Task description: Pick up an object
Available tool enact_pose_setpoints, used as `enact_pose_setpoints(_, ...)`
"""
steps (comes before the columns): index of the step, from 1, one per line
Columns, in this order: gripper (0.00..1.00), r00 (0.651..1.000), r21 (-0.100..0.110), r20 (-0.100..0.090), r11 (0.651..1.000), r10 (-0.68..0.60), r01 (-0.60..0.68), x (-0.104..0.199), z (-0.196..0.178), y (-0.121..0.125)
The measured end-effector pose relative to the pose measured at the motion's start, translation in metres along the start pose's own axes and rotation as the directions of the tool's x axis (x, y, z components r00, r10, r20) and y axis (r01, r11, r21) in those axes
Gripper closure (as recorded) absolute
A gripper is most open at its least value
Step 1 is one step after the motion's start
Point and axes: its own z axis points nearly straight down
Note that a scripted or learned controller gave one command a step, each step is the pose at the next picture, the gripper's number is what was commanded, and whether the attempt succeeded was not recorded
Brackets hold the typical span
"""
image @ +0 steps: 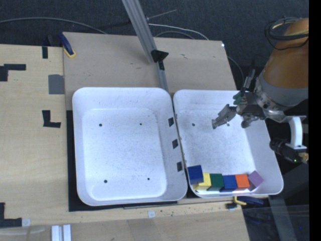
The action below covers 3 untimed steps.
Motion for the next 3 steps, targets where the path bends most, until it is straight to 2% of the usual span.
enact_pose_setpoints(1, 0.00, 1.000, -0.004, 0.000, 1.000, -0.004, 0.004, 0.028, -0.040, -0.019)
enact_pose_setpoints(2, 0.00, 1.000, -0.001, 0.000, 1.000, -0.002, 0.002, 0.036, -0.040, -0.020)
enact_pose_setpoints(3, 0.00, 1.000, 0.000, 0.000, 1.000, 0.000, 0.000, 0.024, -0.044, -0.014)
